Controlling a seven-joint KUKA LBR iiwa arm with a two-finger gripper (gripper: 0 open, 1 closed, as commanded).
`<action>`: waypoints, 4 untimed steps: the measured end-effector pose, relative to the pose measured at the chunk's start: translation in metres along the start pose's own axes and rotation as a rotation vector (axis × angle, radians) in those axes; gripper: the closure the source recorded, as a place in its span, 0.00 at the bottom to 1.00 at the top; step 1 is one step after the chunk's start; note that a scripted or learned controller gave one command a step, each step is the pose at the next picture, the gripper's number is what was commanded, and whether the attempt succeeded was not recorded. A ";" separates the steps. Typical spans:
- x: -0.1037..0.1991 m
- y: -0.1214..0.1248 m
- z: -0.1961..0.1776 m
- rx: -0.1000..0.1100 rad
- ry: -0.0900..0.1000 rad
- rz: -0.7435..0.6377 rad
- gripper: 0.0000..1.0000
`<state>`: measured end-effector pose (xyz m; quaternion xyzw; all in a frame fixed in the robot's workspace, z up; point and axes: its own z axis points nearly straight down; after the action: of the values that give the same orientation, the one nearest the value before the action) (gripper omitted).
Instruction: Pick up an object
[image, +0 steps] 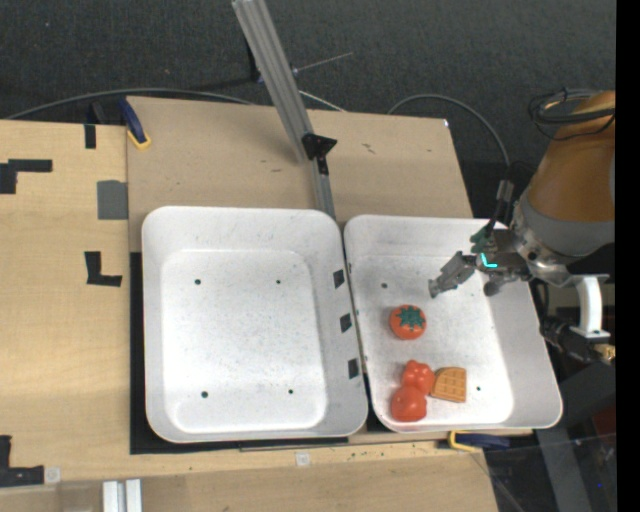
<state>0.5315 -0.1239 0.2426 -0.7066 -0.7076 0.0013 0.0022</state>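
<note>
While poised over right bin (520, 395), end effector (468, 274) empty, nothing between fingers; finger spread too small to tell.

Hangs up-right of tomato (407, 321), apart from it, near bin's upper right, likely lining up for descent. Tomato near middle of right bin; red pepper (410, 392) below tomato, by bin's lower wall, with waffle piece (450, 384) touching or just beside its right flank. Tomato stands alone, so judged easiest pick; clustered pair risks a fouled grasp. Left bin (160, 300) well left of tomato.
</note>
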 end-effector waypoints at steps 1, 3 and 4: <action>0.000 0.001 -0.002 -0.004 -0.001 -0.001 0.00; -0.001 -0.004 0.089 0.002 -0.001 0.001 0.00; -0.006 0.001 0.148 0.003 -0.001 0.001 0.00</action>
<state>0.5323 -0.1294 0.0946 -0.7069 -0.7073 0.0026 0.0029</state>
